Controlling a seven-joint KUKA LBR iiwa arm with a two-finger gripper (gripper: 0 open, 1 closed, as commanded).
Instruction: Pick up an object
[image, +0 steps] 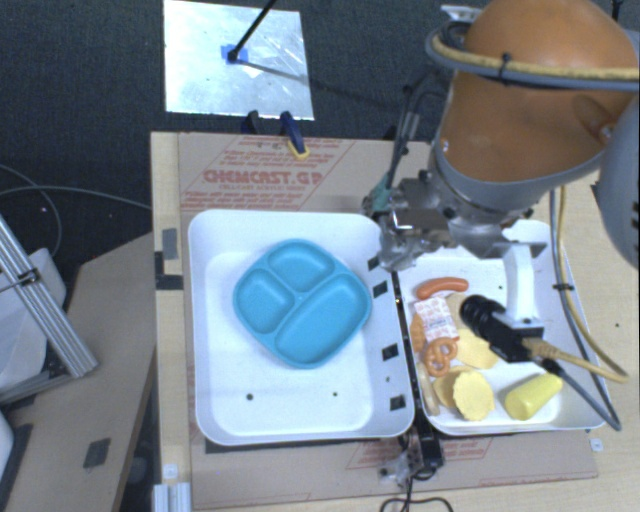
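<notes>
The right bin (566, 418) holds several toy foods. An orange-red sausage (441, 288) lies near the bin's back left. In front of it is a white-and-red packet (434, 319), then a pretzel (441, 353). Pale yellow slices (472, 393) and a yellow cylinder (533, 395) lie near the front edge. My gripper (402, 238) hangs under the big grey and orange arm, over the back left corner of the right bin, just behind the sausage. Nothing shows between its fingers, and the arm hides most of the gripper.
In the left bin (215, 400) a blue divided plate (302, 301) lies slightly back of centre. A cardboard sheet (262, 172) lies under both bins. Behind the bench a shiny metal square (236, 58) rests on the dark floor. The arm's bulk covers the right bin's back part.
</notes>
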